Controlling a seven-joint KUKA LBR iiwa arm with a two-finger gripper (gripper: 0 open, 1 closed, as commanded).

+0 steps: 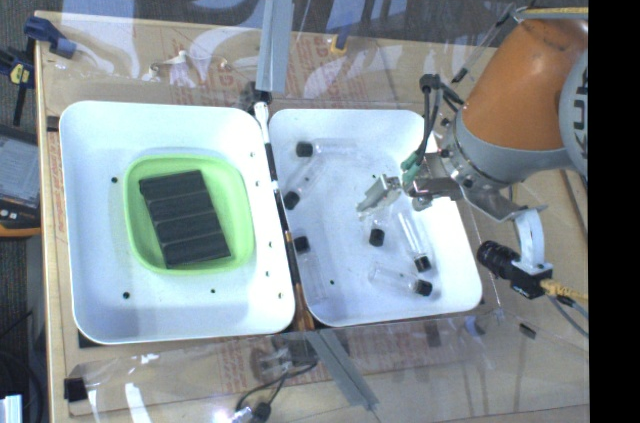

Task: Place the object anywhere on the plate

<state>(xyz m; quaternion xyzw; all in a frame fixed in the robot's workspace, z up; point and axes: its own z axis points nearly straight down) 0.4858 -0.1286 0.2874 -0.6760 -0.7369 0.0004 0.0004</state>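
Well left of the gripper (385,194), the green plate (236,201) carries a dark ribbed block (184,217). Clear black-capped vials (412,241) lie just below the gripper, whose grip cannot be told. No writing is legible.

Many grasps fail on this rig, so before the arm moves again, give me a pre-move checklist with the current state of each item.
1. Green plate sits in the left bin: ok.
2. Room on the plate: not ok for free space; a dark ribbed block covers most of its middle.
3. Clear vials with black caps lie loose in the right bin: ok.
4. Gripper is over the right bin, among the vials: ok.
5. Object held between the fingers: cannot tell.
6. Path leftward across the rims between the bins: ok; I see nothing standing in the way.
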